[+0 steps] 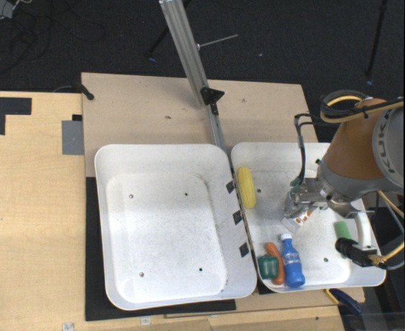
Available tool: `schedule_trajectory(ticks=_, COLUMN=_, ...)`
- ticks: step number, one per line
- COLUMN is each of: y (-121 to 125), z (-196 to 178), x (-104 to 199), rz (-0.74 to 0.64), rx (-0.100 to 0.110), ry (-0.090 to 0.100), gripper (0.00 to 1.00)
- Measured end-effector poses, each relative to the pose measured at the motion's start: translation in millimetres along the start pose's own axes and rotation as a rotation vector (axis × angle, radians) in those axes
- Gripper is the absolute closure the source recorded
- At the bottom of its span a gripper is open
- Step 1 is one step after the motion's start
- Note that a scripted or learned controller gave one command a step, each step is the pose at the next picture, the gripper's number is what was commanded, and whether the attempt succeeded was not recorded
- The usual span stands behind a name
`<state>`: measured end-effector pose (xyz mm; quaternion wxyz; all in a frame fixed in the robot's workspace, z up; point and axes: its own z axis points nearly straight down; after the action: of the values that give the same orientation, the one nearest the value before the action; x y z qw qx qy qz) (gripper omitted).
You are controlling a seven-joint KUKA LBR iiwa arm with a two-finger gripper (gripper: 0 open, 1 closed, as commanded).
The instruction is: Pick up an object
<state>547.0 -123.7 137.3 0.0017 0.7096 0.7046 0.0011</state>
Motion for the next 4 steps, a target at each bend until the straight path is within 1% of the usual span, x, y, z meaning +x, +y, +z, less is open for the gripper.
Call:
schedule_trajectory(ticks=1, y=6.0, z=-61.1, x=3.3, rz=-0.008, rx=0.0, ry=0.001, gripper=1.0)
schedule_trajectory(ticks=2, y=0.4, z=-112.6, x=-6.1, rz=-0.007, rx=0.001, ry=0.0, gripper=1.0)
schedule_trajectory(ticks=3, y=0.9, z=-141.5, x=-7.3, rz=-0.007, rx=0.003, ry=0.001, gripper=1.0)
schedule_trajectory(ticks=4, y=13.9, z=-140.7, x=35.5, rz=-0.01, rx=0.006, ry=0.002, gripper=1.0)
